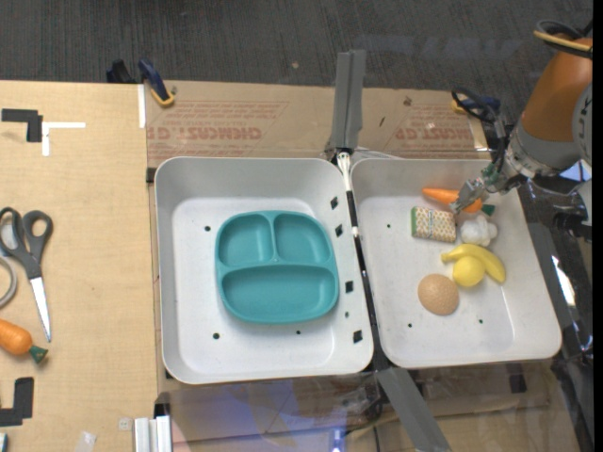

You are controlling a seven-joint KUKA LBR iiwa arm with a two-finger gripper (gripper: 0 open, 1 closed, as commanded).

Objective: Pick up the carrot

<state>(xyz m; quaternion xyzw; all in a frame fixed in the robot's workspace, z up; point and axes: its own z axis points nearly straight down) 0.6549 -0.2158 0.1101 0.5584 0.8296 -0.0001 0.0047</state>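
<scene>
The right bin (528,342) serves as the landmark. Inside it, toward its far edge, lies the carrot (439,196), a small orange piece pointing left with its right end at the gripper (468,199). The gripper has reached in from the bin's right side, its fingers (464,195) down at the carrot's right end and seemingly touching it; whether they are spread or pinching the carrot cannot be told at this size. Above the gripper, outside the bin's far right corner, the arm (556,102) shows its orange band. Just in front of the carrot inside the bin sits a speckled sponge (433,224), and beside that to the right a small white item (480,231). Nearer the middle of the bin are a banana (490,262), a lemon (467,271) touching it, and a tan egg-shaped thing (438,294). Left of the right bin stands the left bin (179,347), holding a teal divided plate (277,266). Far left of both, on the wooden bench (75,205), lie scissors (30,257) and a second carrot (17,339).
</scene>
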